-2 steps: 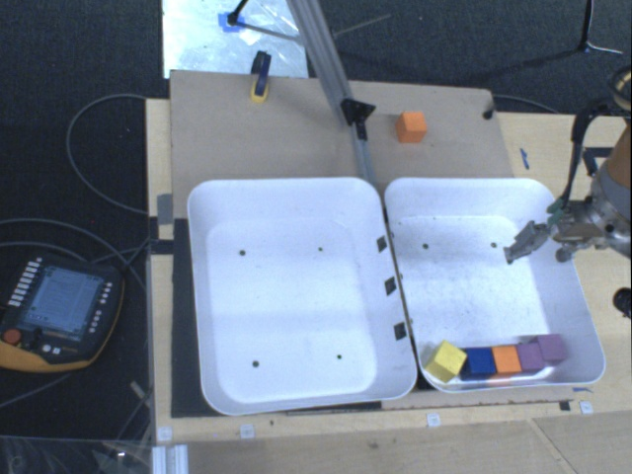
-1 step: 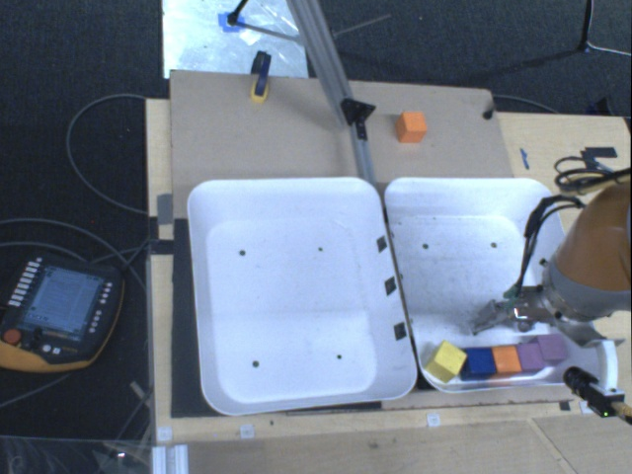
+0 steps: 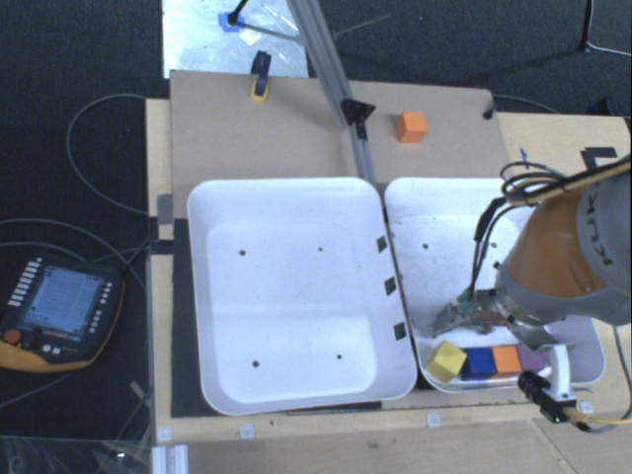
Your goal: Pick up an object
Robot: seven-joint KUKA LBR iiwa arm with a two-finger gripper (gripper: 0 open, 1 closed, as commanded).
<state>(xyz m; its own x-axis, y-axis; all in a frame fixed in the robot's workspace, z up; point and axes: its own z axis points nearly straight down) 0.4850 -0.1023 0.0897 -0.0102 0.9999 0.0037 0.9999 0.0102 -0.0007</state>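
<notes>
We count four blocks lined along the near wall of the right bin [image 3: 434, 200]: one yellow block [image 3: 445, 360], tilted, at the left end, then one blue block [image 3: 481, 362], one orange block [image 3: 507, 359] and one purple block [image 3: 534, 359], each just beside the next. The gripper [image 3: 457, 313] hangs just above and behind the yellow block, touching none of the four; we cannot tell how it is set. The arm's orange band [image 3: 551, 260] covers much of that bin. The left bin [image 3: 212, 294] sits just beside it. One loose orange cube [image 3: 412, 126] rests on the bench [image 3: 296, 126] behind the bins, and one teach pendant [image 3: 57, 311] lies well apart, on the floor at left.
</notes>
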